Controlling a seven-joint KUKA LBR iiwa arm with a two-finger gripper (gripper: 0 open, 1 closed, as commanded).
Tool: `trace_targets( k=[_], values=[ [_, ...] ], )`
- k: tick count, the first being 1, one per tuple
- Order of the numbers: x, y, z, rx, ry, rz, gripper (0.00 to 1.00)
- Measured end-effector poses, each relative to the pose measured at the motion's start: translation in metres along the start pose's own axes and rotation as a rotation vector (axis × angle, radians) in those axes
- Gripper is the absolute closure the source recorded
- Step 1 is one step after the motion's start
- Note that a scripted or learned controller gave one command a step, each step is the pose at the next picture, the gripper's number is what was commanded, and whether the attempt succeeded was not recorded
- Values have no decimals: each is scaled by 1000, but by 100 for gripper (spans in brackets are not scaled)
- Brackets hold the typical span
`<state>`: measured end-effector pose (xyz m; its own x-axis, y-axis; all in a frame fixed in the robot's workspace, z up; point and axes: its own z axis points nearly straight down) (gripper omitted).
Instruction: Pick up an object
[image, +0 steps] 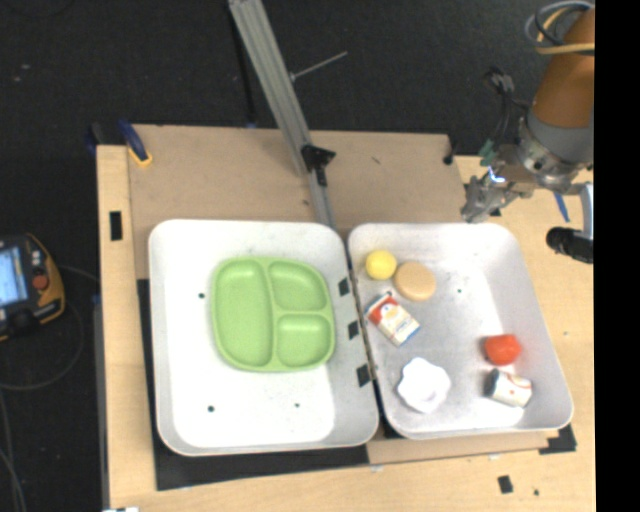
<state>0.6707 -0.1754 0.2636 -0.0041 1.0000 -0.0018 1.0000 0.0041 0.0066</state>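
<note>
Scanning by size:
Left bin: shallow white plastic bin (180, 330) bearing a green three-compartment tray (271, 315), long axis left-right.
Right bin: shallow white plastic bin (460, 330) with open floor mid-right.
Objects: tan round bun (416, 281), white crumpled lump (424, 385), red-and-white tilted carton (393, 319), white-and-red cup (508, 388) on its side, orange-red ball (503, 348), yellow ball (380, 264).
Gripper: two-finger gripper (482, 205) above the right bin's far rim; spread cannot be told.

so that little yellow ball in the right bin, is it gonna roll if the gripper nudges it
Probably. The yellow ball looks round and smooth, so a nudge would likely send it rolling across the bin floor. It lies close beside the tan disc and near the right bin corner, which may stop it early. It seems small, so likely light, and could slip from closing fingers.
</note>
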Motion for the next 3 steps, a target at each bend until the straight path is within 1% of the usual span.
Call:
trace_targets(
  k=[1, 2, 3],
  values=[
    [46, -18, -7, 5, 2, -1, 100],
    [97, -44, 7, 7, 2, -2, 100],
    [139, -70, 20, 8, 1, -1, 100]
  ],
)
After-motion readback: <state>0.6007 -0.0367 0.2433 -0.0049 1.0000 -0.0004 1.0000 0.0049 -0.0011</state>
